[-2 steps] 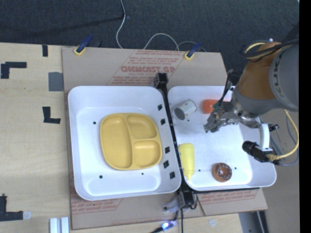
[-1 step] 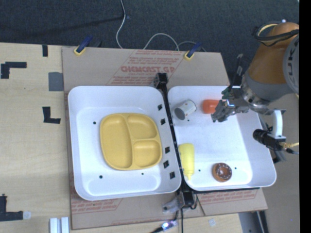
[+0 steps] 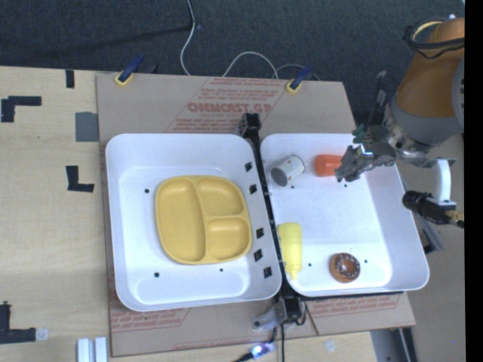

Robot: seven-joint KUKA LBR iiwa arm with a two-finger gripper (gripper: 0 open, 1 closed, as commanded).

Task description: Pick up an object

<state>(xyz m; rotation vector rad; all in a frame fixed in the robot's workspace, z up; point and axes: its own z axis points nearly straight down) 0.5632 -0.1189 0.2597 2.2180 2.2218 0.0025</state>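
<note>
Orange object [image 3: 327, 164] half behind claw [image 3: 349, 173]

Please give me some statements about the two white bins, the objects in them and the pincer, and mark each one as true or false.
1. The yellow divided plate lies in the left bin. True.
2. The orange object lies in the left bin. False: it is in the right bin, beside the pincer.
3. The brown doughnut sits near the right bin's front edge. True.
4. The pincer hangs over the yellow divided plate. False: it is over the right bin.
5. The grey cup stands upright. False: it lies on its side.
</note>
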